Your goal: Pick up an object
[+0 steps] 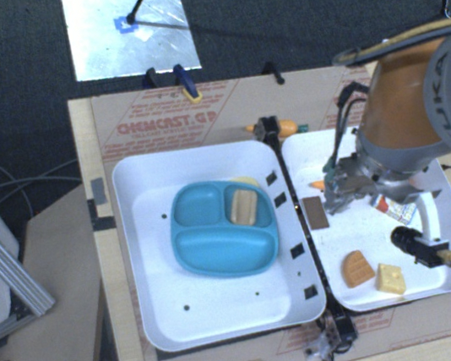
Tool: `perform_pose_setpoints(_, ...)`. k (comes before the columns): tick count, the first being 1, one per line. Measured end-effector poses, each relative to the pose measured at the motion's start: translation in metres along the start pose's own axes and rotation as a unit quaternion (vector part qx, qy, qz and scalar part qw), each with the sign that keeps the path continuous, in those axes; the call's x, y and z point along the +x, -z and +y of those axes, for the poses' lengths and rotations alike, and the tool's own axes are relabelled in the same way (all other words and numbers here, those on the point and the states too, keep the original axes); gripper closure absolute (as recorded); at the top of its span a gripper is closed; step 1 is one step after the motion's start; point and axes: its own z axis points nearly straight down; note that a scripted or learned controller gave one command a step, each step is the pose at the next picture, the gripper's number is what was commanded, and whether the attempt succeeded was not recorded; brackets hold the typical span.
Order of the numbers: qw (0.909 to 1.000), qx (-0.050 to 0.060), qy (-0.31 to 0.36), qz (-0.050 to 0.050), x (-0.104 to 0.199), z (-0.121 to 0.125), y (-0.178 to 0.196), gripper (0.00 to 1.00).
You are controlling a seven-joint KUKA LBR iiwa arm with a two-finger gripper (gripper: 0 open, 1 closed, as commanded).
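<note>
We see the gripper (341,188) low over the right bin (342,240), in the upper left part of it, with the bulk of the arm (407,115) behind it to the view's right. From this angle we cannot tell how far the jaws are open, and we see nothing between them.

The nearest candidate, we judge, is the brown bar (315,213). It lies flat on the bin floor, just to the view's left of the gripper and a little nearer the camera, close along the wall that divides the two bins. Its long axis runs up and down the view, parallel to that wall, so we expect a grasp would need the jaws to close across its short width, with little room on the wall side. A small orange bit (318,185) sits just beside the gripper on the same side, a little further from us than the bar.

Well apart, toward the near edge of the same bin, lie a round biscuit (357,268) and a pale cracker (389,278) side by side. The tan block (244,206) on the blue plate (212,250) is in the left bin (150,231), the longest reach.
</note>
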Motion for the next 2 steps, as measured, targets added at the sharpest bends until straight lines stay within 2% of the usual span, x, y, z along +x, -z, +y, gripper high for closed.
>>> perform_pose_setpoints(1,1.0000,-0.001,-0.001,-0.001,0.026,0.009,-0.007,1.00)
perform_pose_setpoints(2,1.0000,-0.002,-0.001,-0.001,0.025,0.004,0.013,1.00)
